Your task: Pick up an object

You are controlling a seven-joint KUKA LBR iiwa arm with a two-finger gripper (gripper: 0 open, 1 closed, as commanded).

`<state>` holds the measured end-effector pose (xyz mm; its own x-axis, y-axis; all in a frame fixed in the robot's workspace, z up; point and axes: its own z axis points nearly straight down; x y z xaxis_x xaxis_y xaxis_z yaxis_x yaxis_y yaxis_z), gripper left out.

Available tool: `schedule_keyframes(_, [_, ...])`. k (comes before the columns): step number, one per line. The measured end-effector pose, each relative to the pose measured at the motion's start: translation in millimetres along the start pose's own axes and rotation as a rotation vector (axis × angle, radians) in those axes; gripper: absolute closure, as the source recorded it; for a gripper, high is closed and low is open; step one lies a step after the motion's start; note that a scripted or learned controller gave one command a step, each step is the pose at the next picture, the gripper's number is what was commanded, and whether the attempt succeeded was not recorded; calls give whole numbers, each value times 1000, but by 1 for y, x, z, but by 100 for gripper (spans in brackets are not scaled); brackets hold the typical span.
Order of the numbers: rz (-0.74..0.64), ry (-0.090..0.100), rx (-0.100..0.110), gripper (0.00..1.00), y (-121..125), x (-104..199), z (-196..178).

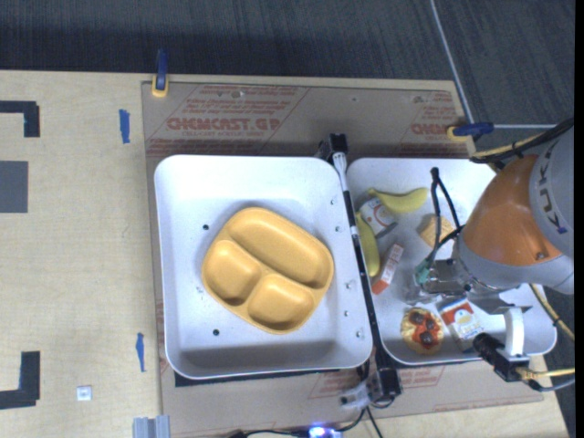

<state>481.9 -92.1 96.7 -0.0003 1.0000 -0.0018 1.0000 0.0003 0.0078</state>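
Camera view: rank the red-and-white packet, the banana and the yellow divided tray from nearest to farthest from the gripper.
1. Red-and-white packet, right bin, just below the gripper.
2. Banana, right bin's far end.
3. Yellow divided tray, left bin.

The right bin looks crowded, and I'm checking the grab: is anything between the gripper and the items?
Nothing visible does. The gripper is already down in the right bin, among the packets beside the banana.
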Motion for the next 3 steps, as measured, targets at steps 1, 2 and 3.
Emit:
schedule_keyframes(1, [0,0,0,0,0,0,0])
schedule_keyframes(2, [0,3,7,0,-2,1,11])
schedule_keyframes(3, [0,0,0,100,0,0,0])
